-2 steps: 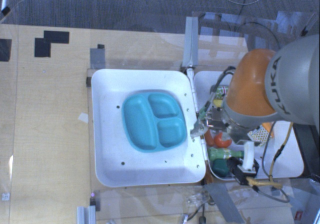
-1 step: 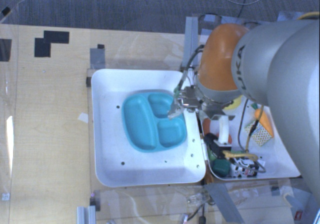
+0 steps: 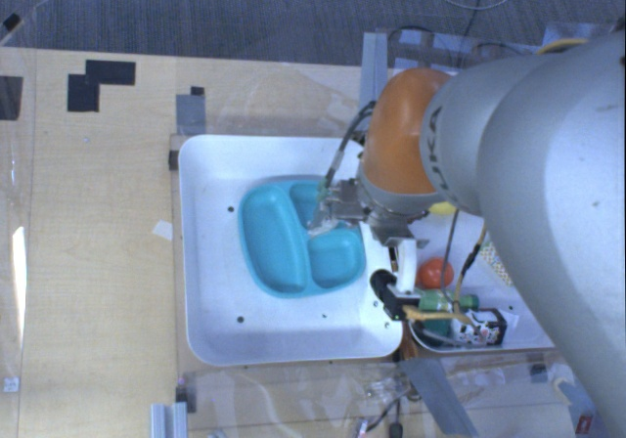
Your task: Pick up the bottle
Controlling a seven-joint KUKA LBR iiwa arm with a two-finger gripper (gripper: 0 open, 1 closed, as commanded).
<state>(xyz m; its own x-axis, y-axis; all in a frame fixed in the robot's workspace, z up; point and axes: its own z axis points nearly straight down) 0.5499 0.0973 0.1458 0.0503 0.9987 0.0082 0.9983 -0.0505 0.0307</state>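
Observation:
My gripper (image 3: 327,211) hangs low over the left bin (image 3: 210,231), just above the right side of a blue divided tray (image 3: 293,240) that lies in the bin's middle. The orange wrist band and grey arm cover most of the right bin (image 3: 518,333). I cannot pick out a bottle for certain. At the right bin's near left corner lies a small cluster: a red ball (image 3: 435,273), a green and yellow object (image 3: 445,307) and a small item with a black and white label (image 3: 484,326). A yellow piece (image 3: 442,209) peeks out beside the arm.
The blue tray has three compartments with nothing in them. White floor of the left bin shows all around the tray. The wooden bench (image 3: 88,250) stretches to the left, with black markers (image 3: 98,82) at the back left.

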